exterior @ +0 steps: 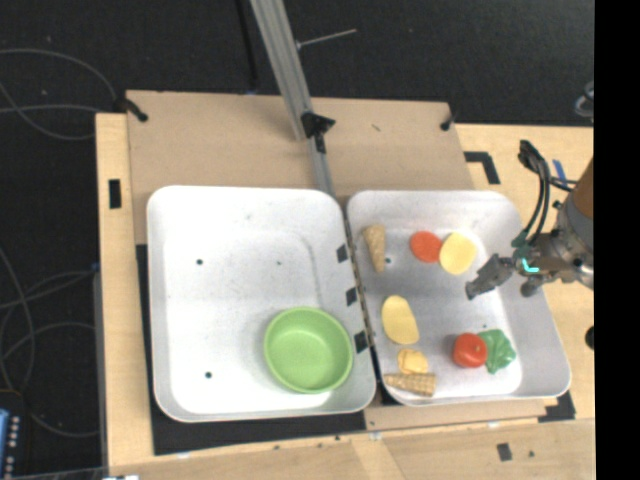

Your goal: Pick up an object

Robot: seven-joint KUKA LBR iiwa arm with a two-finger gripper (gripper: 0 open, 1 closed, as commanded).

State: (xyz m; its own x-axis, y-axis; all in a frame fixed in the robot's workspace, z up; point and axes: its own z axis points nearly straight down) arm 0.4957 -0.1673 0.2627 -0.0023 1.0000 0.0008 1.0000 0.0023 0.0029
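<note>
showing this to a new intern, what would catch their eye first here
Probably the green bowl, alone in the left bin near its front right corner. Next, the bright toy food scattered in the right bin, such as the red and green piece at front right. The gripper reaches in over that bin's right side.

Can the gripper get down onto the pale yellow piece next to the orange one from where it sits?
Probably yes: the gripper hovers just right of the pale yellow piece, nothing between them; the orange piece touches its far side.

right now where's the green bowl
The green bowl sits in the left bin, at its near right corner, beside the divide from the right bin.
</note>
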